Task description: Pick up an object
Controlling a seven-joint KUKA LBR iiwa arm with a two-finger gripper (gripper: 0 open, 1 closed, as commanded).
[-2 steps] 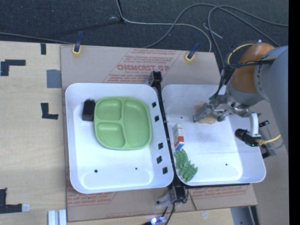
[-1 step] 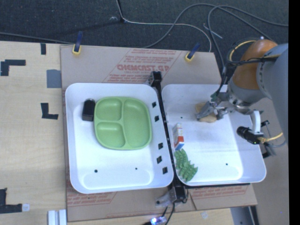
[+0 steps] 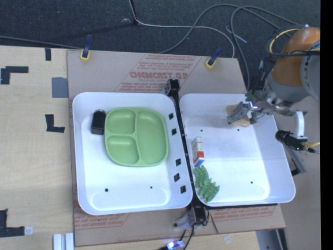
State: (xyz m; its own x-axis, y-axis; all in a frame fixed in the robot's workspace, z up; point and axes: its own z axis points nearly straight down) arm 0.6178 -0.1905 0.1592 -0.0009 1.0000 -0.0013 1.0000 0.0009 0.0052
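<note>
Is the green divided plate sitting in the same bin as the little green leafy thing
No, the green plate lies in the left bin, while the leafy green piece lies in the right bin by the divider.

Green plate (image 3: 136,137), black block (image 3: 98,122), white bins (image 3: 86,155), orange-banded arm (image 3: 299,51).

The green three-part plastic plate (image 3: 136,137) lies in the left white bin (image 3: 86,191). At its 9 o'clock sits a small black block (image 3: 98,122), touching it. In the right white bin (image 3: 270,186), a green bumpy toy (image 3: 205,183) lies at 6 o'clock of a small tube (image 3: 198,150).
</note>
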